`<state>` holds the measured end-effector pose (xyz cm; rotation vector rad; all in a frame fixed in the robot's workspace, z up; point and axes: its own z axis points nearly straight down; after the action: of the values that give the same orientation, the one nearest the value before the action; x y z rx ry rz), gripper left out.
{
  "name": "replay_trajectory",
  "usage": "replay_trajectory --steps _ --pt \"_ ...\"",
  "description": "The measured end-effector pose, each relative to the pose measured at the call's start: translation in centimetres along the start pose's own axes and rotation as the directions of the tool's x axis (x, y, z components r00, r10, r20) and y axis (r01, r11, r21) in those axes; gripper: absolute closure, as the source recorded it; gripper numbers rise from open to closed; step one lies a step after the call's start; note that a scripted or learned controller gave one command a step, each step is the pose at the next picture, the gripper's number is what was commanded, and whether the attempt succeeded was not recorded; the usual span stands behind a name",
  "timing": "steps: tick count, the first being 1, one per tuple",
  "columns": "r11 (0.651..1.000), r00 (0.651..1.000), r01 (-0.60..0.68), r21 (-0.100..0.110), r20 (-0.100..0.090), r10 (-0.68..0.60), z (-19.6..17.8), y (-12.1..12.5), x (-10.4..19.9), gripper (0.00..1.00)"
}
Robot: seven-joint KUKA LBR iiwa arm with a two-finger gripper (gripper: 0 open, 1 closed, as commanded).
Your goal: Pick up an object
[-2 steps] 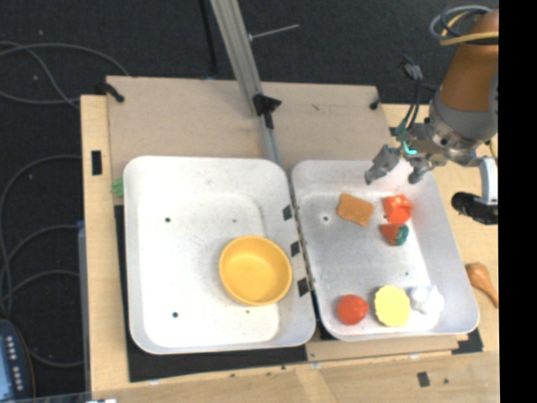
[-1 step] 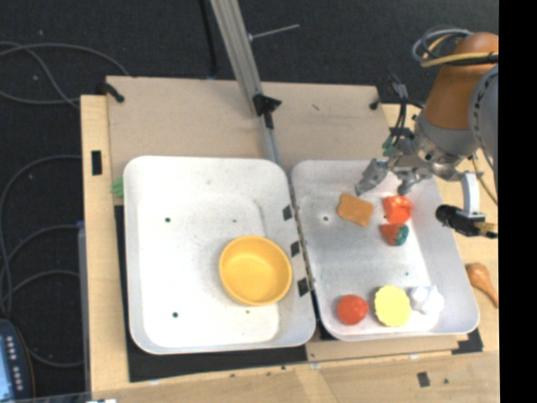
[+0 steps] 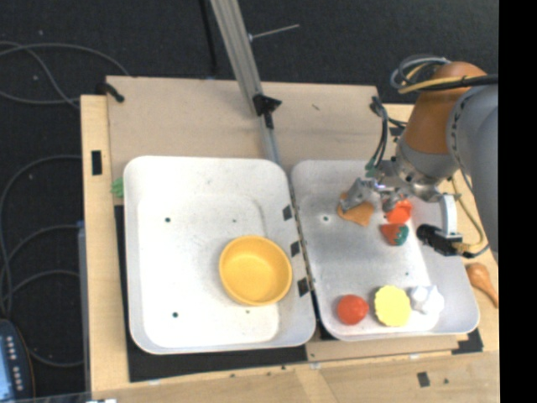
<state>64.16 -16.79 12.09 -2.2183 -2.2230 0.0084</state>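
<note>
My gripper (image 3: 372, 198) hangs low over the upper part of the right bin (image 3: 336, 250), fingers spread and open. An orange wedge-shaped piece (image 3: 360, 216) lies just below its left finger (image 3: 351, 198); I cannot tell whether they touch. Beside the right finger sits a red object with a green end (image 3: 396, 225). Nothing shows between the fingers. Along the same bin's front edge rest a red ball (image 3: 352, 309), a yellow round piece (image 3: 392, 306) and a small white object (image 3: 426, 299).
The left bin (image 3: 168, 200) holds a yellow bowl (image 3: 255, 269) near its right front. An orange carrot-like item (image 3: 482, 281) lies on the bench right of the bins. A metal pole (image 3: 243, 57) slants up behind them.
</note>
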Motion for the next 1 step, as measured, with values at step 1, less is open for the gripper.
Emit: replay_trajectory --steps 1 --pt "1.0 1.0 -0.002 -0.003 0.002 0.002 2.05 -0.02 -0.24 0.0"
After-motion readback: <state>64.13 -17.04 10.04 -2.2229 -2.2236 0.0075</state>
